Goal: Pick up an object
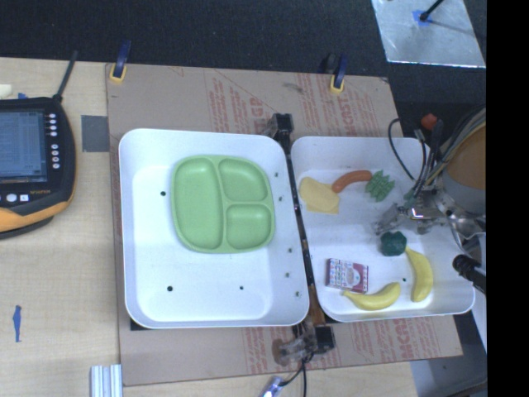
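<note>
Pincer point(407, 216) of metal sits low in the right white bin point(331, 308), reaching in from the right, and from where I stand I cannot tell its state. No object can be seen in its grip. Just below its tip lies a small dark green rounded lump point(393, 242), the likeliest thing to be picked. Nearby are a green leafy toy point(379, 185) touching the end of an orange carrot-shaped piece point(351, 179), a pale yellow wedge point(319, 195) to the left, a small pink and white carton point(346, 275), and two yellow bananas point(374, 297) point(421, 275) near the bin's lower edge. My guess is that the rounded lump could roll or squirt sideways if pinched off centre, and the upright banana just beside it may get nudged or caught. Loose cables point(420, 160) near the wrist might snag. Left white bin point(149, 304) holds a pale green divided plate point(222, 203), well apart. A handheld control tablet point(31, 164) rests on the wooden surface point(50, 288).
</note>
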You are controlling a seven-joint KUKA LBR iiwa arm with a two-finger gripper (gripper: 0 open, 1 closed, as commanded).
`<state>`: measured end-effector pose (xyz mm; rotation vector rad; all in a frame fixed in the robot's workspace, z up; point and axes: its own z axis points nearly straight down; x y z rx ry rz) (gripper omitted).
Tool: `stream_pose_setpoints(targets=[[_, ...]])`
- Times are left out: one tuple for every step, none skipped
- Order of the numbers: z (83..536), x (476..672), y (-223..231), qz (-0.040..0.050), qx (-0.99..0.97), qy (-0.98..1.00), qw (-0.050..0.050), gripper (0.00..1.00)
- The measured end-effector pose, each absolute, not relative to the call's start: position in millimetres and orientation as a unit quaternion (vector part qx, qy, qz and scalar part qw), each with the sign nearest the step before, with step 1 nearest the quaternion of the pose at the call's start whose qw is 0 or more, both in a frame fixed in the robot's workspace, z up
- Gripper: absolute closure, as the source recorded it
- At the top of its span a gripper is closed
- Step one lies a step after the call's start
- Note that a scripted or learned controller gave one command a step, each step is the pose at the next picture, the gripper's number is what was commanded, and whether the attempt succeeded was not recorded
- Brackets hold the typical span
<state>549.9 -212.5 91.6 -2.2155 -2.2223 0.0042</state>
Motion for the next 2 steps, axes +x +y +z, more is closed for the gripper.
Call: stream_pose_setpoints(targets=[[91,505.3,-180,0.0015,-0.706,-0.709,0.002,0.00],[130,581.4,-212,0.0004,-0.706,-0.708,0.000,0.00]])
